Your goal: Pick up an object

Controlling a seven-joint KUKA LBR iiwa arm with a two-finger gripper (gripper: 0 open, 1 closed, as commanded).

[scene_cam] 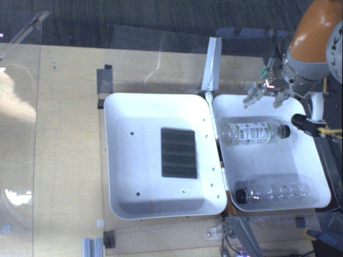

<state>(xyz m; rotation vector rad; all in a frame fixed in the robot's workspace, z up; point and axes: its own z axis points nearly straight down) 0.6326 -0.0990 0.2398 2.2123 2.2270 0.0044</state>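
the bench (pixel 64 159) carries two shallow white bins side by side. the left bin (pixel 123 159) holds a dark ribbed rectangular pad (pixel 179 152), lying flat near the bin's middle, a little toward its right wall.

the right bin (pixel 311 159) holds two clear plastic bottles, both lying on their sides. the labelled bottle (pixel 252 133) lies across the bin's upper half, with a white printed label around its body and a dark cap pointing toward the bin's right wall; its base is close to the left wall. the second bottle (pixel 273 190) lies along the bin's near edge, ribbed and see-through, with its dark cap toward the near left corner. the two bottles lie apart, with bare white floor between them.

the arm (pixel 319 31) comes in over the far right corner of the right bin, its orange band uppermost in view. the gripper (pixel 266 98) hangs over the bin's far edge, above and just behind the labelled bottle. its two fingers (pixel 252 96) are spread apart, with nothing between them; it touches neither bottle.

a clear upright divider (pixel 211 63) stands at the far end of the gap between the bins.
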